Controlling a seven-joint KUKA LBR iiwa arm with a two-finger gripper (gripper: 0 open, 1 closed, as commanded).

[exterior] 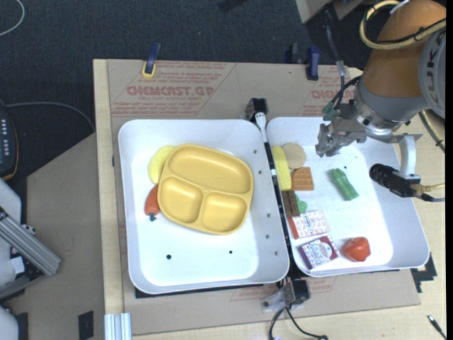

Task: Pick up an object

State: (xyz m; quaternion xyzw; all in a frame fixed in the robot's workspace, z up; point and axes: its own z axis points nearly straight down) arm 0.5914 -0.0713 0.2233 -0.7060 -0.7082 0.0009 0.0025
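My gripper (330, 146) hangs over the back of the right bin (396, 225), with nothing visible between its fingers. Just below and right of it lies a green pickle-like piece (344, 184). To its left sit a tan round cookie (293, 154), a yellow corn cob (282, 167) and a brown waffle square (302, 179). Two red-and-white packets (310, 224) (317, 251) and a red tomato-like thing (356, 248) lie toward the front of that bin.
The left bin (141, 246) holds a yellow divided tray (204, 188), with a yellow banana-like piece (157, 163) and a red-orange pepper (151, 202) tucked at its left side. A small green bit (301, 207) lies by the divider between the bins.
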